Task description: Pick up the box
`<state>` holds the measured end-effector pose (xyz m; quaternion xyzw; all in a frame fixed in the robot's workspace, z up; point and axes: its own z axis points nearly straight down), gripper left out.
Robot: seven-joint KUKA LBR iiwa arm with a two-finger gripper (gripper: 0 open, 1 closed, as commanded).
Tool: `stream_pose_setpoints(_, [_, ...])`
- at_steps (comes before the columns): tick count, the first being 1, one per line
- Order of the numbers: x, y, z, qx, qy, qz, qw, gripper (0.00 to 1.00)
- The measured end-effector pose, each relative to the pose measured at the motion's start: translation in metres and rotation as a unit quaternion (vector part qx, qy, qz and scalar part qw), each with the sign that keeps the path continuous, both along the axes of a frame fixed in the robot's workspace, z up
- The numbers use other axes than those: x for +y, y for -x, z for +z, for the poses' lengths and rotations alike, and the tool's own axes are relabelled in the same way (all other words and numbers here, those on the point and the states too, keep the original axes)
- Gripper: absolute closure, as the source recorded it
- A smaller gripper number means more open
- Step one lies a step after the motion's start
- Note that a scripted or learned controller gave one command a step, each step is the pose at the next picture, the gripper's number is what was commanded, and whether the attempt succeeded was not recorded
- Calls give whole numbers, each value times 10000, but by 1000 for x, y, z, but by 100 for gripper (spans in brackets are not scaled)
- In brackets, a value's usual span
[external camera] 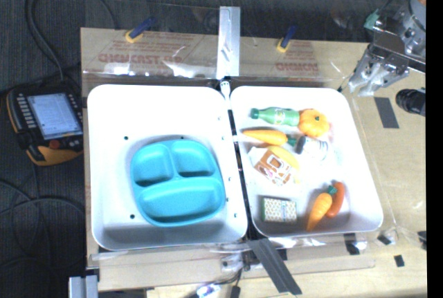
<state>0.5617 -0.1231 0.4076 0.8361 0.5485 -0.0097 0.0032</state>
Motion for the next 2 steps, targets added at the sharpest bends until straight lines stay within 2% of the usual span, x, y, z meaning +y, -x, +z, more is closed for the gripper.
stream_pose_setpoints(2, [0, -1, 18, 26, 28, 1, 10000, 100])
